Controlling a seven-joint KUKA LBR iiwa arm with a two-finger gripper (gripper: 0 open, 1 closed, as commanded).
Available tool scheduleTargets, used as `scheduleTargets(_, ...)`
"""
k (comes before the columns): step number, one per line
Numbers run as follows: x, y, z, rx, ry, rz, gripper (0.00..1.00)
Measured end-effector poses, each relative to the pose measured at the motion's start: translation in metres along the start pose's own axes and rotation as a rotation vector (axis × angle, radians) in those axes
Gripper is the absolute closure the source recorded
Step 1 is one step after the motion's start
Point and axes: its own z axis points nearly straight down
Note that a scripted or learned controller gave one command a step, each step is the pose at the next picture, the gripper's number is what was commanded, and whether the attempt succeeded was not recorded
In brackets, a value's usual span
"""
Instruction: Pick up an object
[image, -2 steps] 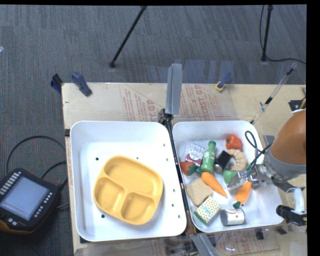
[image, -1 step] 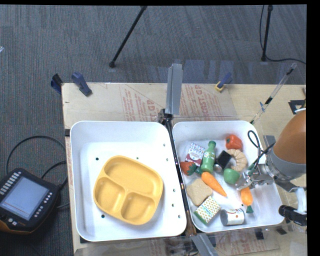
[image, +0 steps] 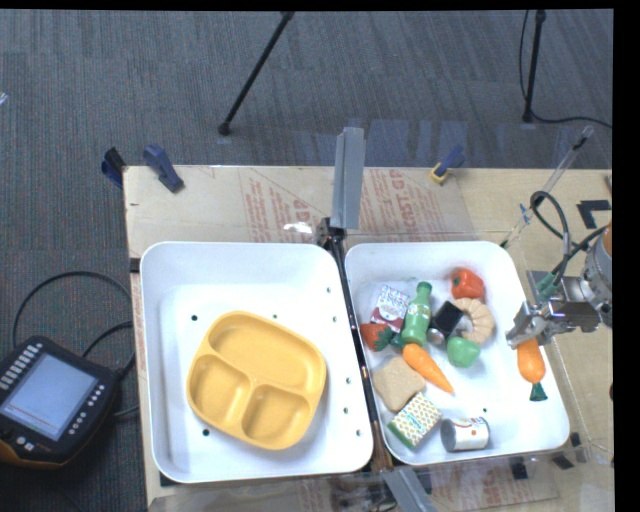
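My gripper (image: 528, 338) hangs at the right rim of the right bin (image: 500, 255), reaching in from the right. A small orange carrot with a green tip (image: 531, 364) hangs straight down from between its fingers, and the gripper is shut on the carrot's top end. The carrot is over the bin's right edge. Inside the bin lie a second, larger carrot (image: 428, 367), a green bottle (image: 417, 314), a red pepper (image: 467, 283), a bread slice (image: 398, 383), a green-and-white box (image: 415, 420) and a small can (image: 465, 433).
A yellow divided plate (image: 258, 378) lies in the left bin (image: 165, 270). A grey post (image: 348, 185) stands behind the divide between the bins. Cables (image: 550, 215) loop near the arm at the right. A pendant (image: 45, 395) lies on the floor at the left.
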Motion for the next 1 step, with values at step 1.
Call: scheduleTargets(1,0.0103,-0.0038,0.0451,0.011,0.002,0.059,1.0)
